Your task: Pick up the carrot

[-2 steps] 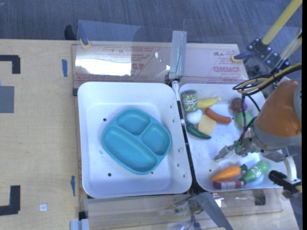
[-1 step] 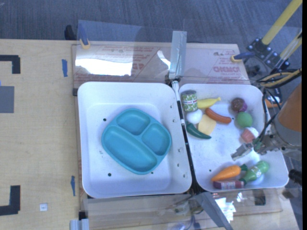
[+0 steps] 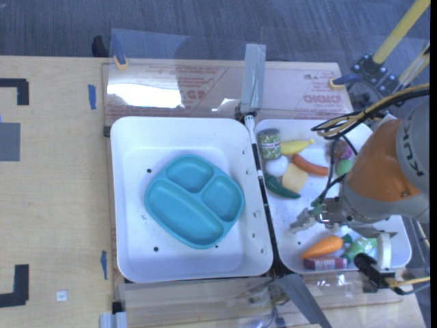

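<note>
My arm (image 3: 382,169) reaches into the right bin (image 3: 403,251), its orange band sitting over the middle of that bin and hiding much of the floor there. My gripper (image 3: 308,219) hangs just up and to the left of the carrot (image 3: 323,245). Its two metal fingers (image 3: 300,221) point toward the divider between the bins and look spread apart with nothing between them — though they are small and bright against the white floor, so I take that as likely rather than sure.

The carrot lies on its side near the front edge of the right bin, its orange body running left to right. It is close below my fingers but apart from them. Right under the carrot, along the bin's front wall, lies a pink and purple tube-like thing (image 3: 328,263), nearly touching it. Just right of the carrot sits a green and white object (image 3: 362,246), partly under my wrist.

Farther back from the carrot, toward the rear of the same bin, a cluster of toy food sits together: a small green-labelled can (image 3: 269,144), a yellow banana (image 3: 295,146) beside it, an orange-red sausage (image 3: 311,165), a pale yellow block (image 3: 295,178) and a dark green pepper (image 3: 282,188).

Well left of the carrot, across the divider, the left bin (image 3: 130,183) holds a turquoise compartment plate (image 3: 194,199) — lying flat near its centre.
</note>
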`<state>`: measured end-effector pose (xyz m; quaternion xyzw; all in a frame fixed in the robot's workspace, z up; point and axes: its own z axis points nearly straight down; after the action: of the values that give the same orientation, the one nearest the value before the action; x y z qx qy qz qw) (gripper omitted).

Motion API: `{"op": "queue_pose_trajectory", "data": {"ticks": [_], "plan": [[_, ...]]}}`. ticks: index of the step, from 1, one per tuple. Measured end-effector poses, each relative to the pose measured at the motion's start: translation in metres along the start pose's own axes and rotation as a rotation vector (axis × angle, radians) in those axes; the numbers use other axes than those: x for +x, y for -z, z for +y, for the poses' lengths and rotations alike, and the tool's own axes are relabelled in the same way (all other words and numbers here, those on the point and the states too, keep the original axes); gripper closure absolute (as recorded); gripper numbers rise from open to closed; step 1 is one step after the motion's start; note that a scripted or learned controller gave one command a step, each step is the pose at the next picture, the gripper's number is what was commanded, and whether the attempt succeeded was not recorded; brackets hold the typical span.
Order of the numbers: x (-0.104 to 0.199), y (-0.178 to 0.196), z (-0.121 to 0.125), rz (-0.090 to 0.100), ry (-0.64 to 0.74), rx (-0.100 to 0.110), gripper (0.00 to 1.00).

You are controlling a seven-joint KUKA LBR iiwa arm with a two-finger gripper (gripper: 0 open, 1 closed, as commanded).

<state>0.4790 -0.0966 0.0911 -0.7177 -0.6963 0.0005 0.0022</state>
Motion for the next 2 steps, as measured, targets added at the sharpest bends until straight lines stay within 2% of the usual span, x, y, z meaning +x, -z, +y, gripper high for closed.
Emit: {"op": "queue_pose_trajectory", "data": {"ticks": [1, 2], "plan": [[-0.051, 0.042, 0.002, -0.004, -0.091, -0.006, 0.0], [-0.008, -0.004, 0.002, -0.004, -0.129, -0.009, 0.0]]}}
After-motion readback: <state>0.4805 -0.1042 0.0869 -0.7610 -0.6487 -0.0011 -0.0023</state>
